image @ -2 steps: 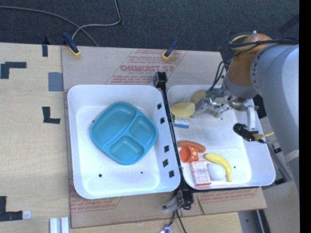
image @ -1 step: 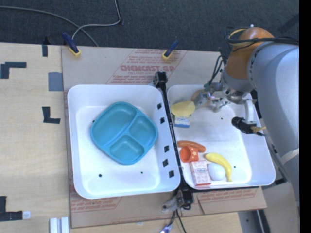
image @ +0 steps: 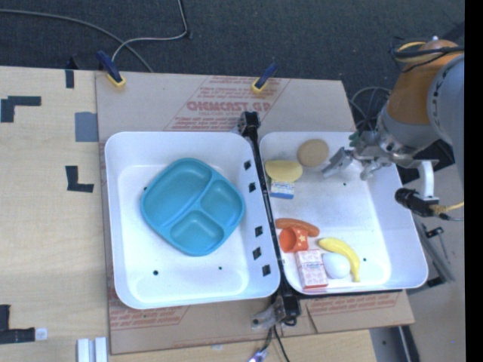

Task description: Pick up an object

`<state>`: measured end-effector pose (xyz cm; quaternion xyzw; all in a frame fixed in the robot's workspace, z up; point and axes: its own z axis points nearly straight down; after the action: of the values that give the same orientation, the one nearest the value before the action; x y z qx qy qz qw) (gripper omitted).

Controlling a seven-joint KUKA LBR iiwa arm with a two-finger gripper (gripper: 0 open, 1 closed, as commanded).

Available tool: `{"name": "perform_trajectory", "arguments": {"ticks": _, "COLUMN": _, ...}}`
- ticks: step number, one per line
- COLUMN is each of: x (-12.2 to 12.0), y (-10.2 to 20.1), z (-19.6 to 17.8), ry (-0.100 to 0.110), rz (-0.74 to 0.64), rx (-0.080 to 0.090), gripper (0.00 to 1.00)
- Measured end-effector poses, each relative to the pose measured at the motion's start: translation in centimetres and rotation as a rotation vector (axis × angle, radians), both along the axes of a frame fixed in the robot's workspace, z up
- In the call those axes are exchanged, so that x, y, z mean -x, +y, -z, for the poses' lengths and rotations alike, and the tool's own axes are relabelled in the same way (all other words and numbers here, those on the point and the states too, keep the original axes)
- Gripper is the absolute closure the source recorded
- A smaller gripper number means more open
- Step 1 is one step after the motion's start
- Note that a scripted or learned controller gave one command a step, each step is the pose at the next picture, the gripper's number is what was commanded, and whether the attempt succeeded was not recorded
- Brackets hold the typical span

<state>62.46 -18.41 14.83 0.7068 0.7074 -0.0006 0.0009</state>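
Dark carpet lies behind a pale wooden table [image: 45,225], on which a cardboard sheet [image: 219,100], clamped at its far edge, carries two shallow white bins side by side, presumably to keep them from sliding. Over the far part of the right bin [image: 377,210] the arm's jaws [image: 353,163] hang spread apart with nothing between them, tilted toward the bin floor. Nearest to them, just off their left side, is a round tan cookie-like disc [image: 312,152]; a little further that way lie a yellow lemon-shaped piece [image: 283,170] and a small blue-and-white box [image: 282,190]. Well away, toward the near rim, sit an orange carrot [image: 296,225], a red piece [image: 291,240], a banana [image: 339,250], a white egg [image: 337,265] and a red-and-white carton [image: 311,269]. The left bin [image: 128,277] holds a blue divided plate [image: 192,206], far from the jaws. The disc looks the handiest pick.
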Motion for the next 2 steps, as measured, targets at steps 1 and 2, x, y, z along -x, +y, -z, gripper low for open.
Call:
{"name": "perform_trajectory", "arguments": {"ticks": 1, "x": 10.0, "y": 5.2, "z": 6.3, "ry": 0.002, "rz": 0.001, "rx": -0.003, "gripper": 0.0}}
{"name": "perform_trajectory", "arguments": {"ticks": 2, "x": 5.5, "y": 7.5, "z": 6.2, "ry": -0.004, "rz": -0.001, "rx": -0.001, "gripper": 0.0}}
